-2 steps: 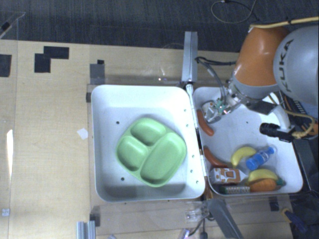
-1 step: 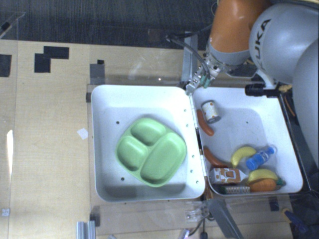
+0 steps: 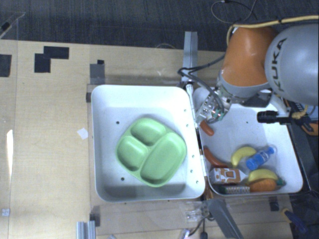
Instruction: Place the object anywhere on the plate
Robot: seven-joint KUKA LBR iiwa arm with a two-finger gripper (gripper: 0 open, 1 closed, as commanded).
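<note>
Green sectioned plate (image 3: 152, 151): lies in the left bin (image 3: 104, 133), nothing on it. Red sausage-shaped object (image 3: 207, 129): right bin (image 3: 289, 148), hard by the dividing wall, just below my gripper (image 3: 211, 110), perhaps touching it; long axis slanting from upper left to lower right. Whether my gripper is clenched, released or grasping anything I cannot tell. Plate sits left and below of both, across the wall. Other items: lower right bin, well apart.
</note>
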